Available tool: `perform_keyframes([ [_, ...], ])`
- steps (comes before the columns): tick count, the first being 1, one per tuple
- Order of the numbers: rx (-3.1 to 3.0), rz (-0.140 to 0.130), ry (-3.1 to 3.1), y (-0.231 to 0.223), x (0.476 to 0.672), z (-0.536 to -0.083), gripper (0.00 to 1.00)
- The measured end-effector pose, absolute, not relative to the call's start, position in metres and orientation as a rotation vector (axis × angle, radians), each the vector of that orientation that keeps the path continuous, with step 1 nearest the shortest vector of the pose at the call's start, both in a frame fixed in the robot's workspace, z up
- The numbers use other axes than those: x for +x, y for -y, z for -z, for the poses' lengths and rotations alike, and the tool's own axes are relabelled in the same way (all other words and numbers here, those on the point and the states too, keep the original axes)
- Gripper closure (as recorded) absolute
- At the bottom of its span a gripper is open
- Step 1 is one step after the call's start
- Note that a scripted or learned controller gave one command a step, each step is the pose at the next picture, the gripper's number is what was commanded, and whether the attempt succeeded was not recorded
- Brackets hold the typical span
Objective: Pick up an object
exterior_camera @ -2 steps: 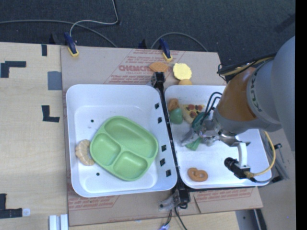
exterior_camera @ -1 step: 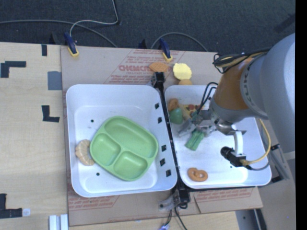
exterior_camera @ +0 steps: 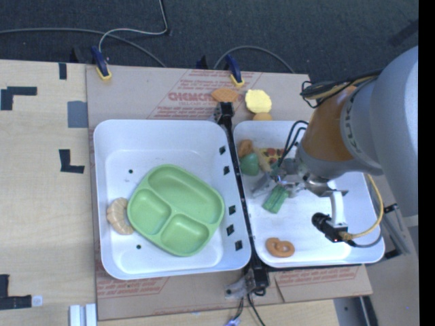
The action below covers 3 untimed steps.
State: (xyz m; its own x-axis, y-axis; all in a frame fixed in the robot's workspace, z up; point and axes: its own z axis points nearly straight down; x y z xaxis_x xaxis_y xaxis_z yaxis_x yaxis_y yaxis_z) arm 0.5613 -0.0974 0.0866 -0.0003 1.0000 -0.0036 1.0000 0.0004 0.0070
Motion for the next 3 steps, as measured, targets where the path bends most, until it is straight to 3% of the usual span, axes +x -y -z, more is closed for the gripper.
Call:
perform_keyframes([
  [1, 2.218, -0.002, -2.221, 0.099, 0.598, -0.086, 0.00],
  [2, 2.217, -0.003, -2.219, 0.095, 0.559, -0.086, 0.00],
  [3, 2.217, -0.002, -2.221, 0.094, 0.602, -0.086, 0.00],
])
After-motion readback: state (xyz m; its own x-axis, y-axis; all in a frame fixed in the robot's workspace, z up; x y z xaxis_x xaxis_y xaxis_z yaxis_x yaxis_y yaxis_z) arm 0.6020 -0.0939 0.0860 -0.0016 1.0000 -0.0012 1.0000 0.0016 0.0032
